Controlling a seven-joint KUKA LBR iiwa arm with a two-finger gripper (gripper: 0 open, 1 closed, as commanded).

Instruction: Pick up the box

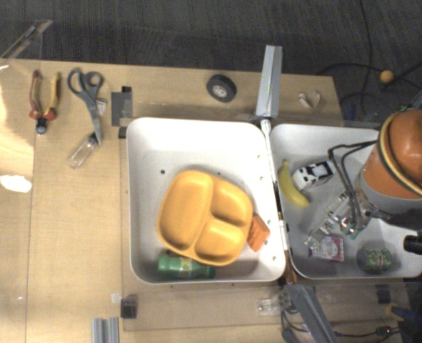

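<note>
An orange box (258,233) lies tilted in the left bin (196,131), wedged between the yellow divided plate (205,216) and the bin's right wall. My gripper (333,220) hangs over the right bin (339,136), below the grey arm with its orange band (409,156). It is just above a small pink-and-white packet (326,248) and well to the right of the orange box. Nothing shows in its grasp.
A green can (184,266) lies under the plate's front edge. The right bin holds a banana (291,186), a black-and-white toy (313,175) and a green round object (375,259). Scissors (89,95), pliers (42,98) and a tape roll (221,87) lie on the bench.
</note>
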